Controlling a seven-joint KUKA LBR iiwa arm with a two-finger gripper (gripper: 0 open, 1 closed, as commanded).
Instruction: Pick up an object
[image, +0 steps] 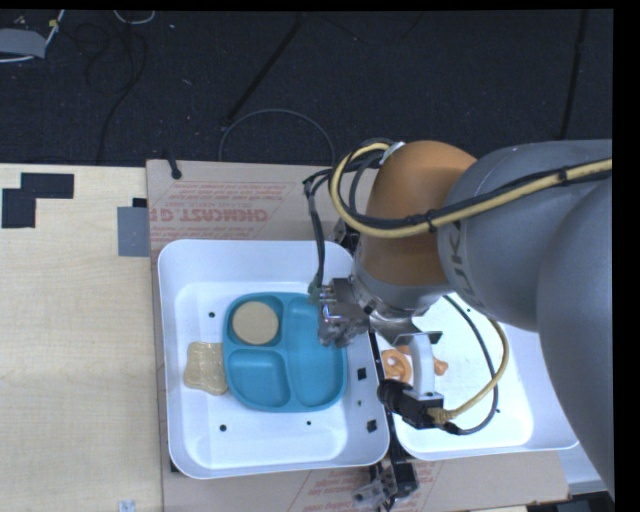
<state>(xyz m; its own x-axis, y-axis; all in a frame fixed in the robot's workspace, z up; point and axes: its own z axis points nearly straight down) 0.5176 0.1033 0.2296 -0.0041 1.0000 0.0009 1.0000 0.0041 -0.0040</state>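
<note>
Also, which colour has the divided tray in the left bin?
The divided tray is blue, a bright sky blue; the camera view shows it clearly, lying in the left bin.

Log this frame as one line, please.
arm: over the bins' divide | left bin: blue tray, tan disc in it, beige piece beside | right bin: orange object | grasp: unconfirmed

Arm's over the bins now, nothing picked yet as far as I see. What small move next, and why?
Probably ease the arm left and down toward the blue tray in the left bin: the tan disc there lies exposed, and the wrist hangs beside the tray's right edge.
</note>
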